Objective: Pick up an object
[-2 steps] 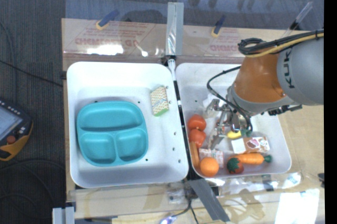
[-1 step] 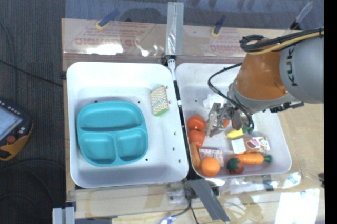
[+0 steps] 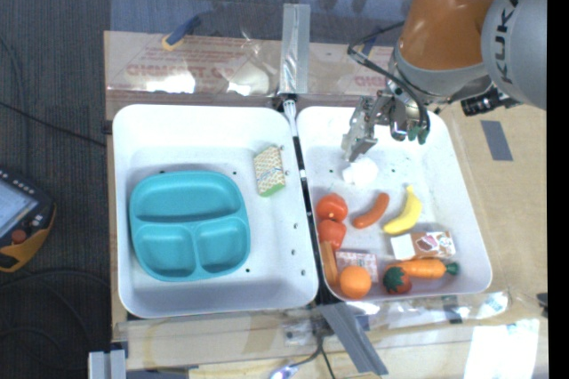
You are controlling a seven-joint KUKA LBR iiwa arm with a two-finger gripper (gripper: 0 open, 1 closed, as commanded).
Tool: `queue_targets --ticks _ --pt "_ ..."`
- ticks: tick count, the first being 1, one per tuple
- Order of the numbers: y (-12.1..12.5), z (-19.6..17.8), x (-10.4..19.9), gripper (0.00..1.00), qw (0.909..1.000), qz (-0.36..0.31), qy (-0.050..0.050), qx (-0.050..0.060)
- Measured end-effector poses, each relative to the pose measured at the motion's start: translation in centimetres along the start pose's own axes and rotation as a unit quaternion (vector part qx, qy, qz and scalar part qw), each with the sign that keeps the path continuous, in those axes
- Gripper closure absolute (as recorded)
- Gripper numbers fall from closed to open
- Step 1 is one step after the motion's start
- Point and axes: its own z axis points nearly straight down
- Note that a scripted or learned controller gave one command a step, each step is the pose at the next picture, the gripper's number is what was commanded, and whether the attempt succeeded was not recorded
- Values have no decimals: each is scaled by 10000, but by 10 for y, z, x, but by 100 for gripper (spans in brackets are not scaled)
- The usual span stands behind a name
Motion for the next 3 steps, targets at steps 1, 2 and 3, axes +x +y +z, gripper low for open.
queue_targets --ticks 1,2,3 --pt "-74 83 -12 100 9799 -1995 12 2" --pt "-74 83 -12 0 9799 -1994 10 1" --pt "-93 148 54 0 9778 -2094 -42 5"
